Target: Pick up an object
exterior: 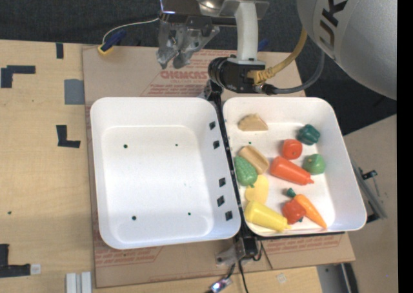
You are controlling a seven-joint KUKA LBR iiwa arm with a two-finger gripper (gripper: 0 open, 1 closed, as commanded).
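Nothing has been picked up yet, as far as the camera view shows — the gripper [179, 53] hangs at the upper middle of the frame, above the bench beyond the bins' far edge, with no object between its fingers. They look close together, nearly closed on air. Reaching, closing and lifting are all still to do.

Left bin [103, 156], centre-left of the frame: bare white floor with a few dark dots.

Right bin [345, 169], centre-right, holds all the toy food — a tan wedge [251, 122] at its upper left, a green pepper [308, 134], a red tomato [292, 149], a small green fruit [315, 164], an orange-red carrot [290, 171], a tan roll [254, 158] touching a green vegetable [245, 171], a yellow piece [264, 215] at the lower left, and a smaller carrot [303, 208].
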